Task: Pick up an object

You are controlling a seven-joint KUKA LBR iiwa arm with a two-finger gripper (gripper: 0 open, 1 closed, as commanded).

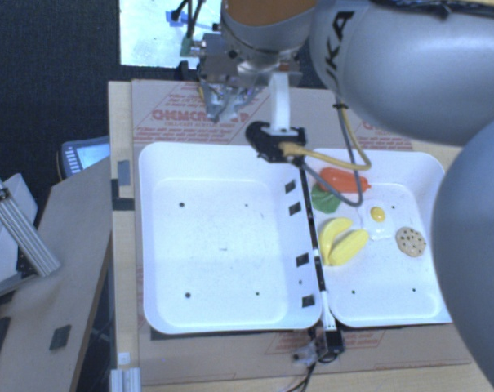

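Note:
My gripper hangs high over the cardboard just beyond the far rim of the left bin. I see nothing held in it. The right bin holds an orange-red carrot-like piece, a green piece beside it, a yellow banana bunch, a small fried egg and a round cookie. All of them lie well to the right of and nearer than the gripper.
The big grey arm crosses the upper right and hangs over the right bin's far corner. A row of black clips runs along the seam between the bins. A cardboard sheet lies under both bins.

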